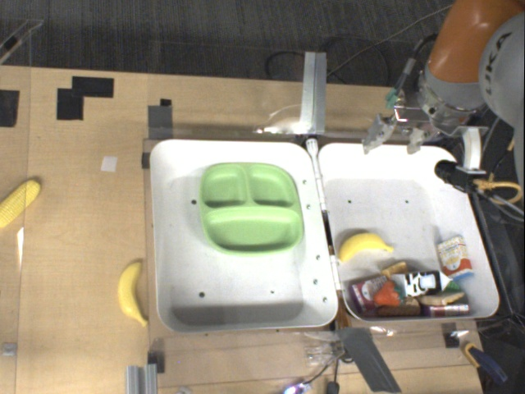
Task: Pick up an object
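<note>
We look down on a wooden bench (74,245) with dark carpet beyond its far edge and two shallow white bins set side by side at its middle. The grey arm (480,43), orange-banded above the wrist, reaches in from the right and hangs its gripper (394,138) over the far rim of the right bin (394,195), well apart from everything inside; we judge it is waiting high before a descent. Its two fingers stand spread, with nothing between them.

The left bin (172,220) holds a single green divided plate (250,208), lying flat near its middle. The right bin has its contents crowded along the near wall: a yellow banana (363,246) standing a little apart, then a jumble of small packages (406,292) touching one another, and a small bottle (453,255) at the right. The banana looks the easiest pick to us, being separate.

Outside the bins lie a second banana (131,292) and a corn cob (18,202).
</note>
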Available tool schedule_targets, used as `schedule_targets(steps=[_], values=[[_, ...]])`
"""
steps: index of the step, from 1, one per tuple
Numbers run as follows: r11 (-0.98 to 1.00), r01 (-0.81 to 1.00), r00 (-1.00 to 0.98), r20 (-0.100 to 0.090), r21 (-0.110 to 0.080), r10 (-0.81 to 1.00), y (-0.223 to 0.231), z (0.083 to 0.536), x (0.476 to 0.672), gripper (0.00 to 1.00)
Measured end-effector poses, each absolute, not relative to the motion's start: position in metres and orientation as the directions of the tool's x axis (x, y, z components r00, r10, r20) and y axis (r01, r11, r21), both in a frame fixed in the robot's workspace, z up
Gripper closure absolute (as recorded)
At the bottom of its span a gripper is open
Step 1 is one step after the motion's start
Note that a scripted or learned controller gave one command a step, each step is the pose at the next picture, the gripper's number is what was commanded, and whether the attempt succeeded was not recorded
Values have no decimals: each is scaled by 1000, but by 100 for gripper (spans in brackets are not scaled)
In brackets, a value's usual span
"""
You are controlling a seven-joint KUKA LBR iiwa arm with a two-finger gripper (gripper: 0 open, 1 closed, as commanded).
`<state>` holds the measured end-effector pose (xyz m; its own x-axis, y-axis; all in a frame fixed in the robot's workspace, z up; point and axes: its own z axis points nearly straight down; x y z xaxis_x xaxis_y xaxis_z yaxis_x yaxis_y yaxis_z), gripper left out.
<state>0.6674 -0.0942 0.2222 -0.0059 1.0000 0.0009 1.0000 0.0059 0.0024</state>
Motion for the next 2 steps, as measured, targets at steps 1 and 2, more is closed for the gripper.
schedule_targets(steps=[1, 2], values=[[229, 973, -229, 1, 1, 973, -100, 115, 609, 0], [271, 962, -271, 0, 3, 962, -115, 93, 512, 0]])
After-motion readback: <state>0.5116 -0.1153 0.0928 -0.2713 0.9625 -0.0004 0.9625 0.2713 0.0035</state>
